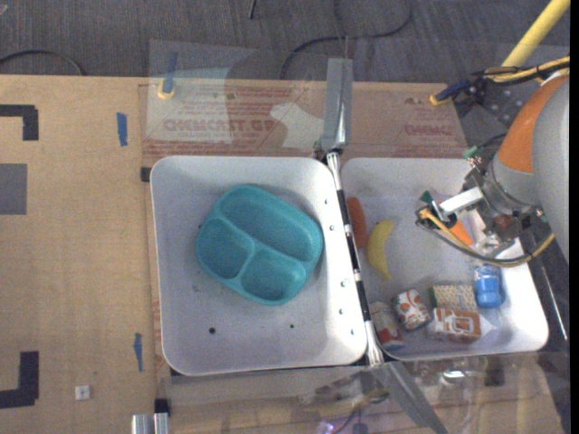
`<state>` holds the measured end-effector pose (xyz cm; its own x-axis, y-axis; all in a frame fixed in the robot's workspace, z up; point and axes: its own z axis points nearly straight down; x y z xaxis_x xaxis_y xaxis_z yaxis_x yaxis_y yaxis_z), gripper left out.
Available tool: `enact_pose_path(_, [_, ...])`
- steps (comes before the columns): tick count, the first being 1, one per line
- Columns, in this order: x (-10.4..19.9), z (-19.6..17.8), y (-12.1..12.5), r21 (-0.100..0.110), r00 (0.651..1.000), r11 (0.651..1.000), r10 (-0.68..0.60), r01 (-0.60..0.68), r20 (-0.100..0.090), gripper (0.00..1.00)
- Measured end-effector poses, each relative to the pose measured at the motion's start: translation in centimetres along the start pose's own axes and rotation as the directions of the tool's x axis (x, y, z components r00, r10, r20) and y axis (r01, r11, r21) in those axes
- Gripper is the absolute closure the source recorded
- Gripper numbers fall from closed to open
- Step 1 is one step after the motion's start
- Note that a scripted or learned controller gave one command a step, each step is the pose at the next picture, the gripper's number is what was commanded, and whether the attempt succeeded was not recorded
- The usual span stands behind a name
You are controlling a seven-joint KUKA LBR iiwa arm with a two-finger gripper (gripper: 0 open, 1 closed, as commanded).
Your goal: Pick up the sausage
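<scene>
1. Gripper (450,224) half lost under cabling and wrist hardware; could not tell whether spread or closed.
2. Reached in from the right, low over the right bin (534,333), orange-banded arm (534,134) cut off at the edge.
3. Sausage (357,221) lay against that bin's left wall, beside the banana (380,247), apart from the gripper.

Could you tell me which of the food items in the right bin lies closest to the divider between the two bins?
The sausage: reddish-orange and elongated, it lies right along the divider, while the banana sits further inside.
</scene>
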<state>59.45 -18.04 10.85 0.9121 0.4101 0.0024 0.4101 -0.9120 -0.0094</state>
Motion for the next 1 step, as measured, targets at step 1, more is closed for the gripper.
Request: enact_pose_path(1, [4.25,0.47,3.83,0.019,0.993,0.993,-0.117,0.118,-0.026,0.00])
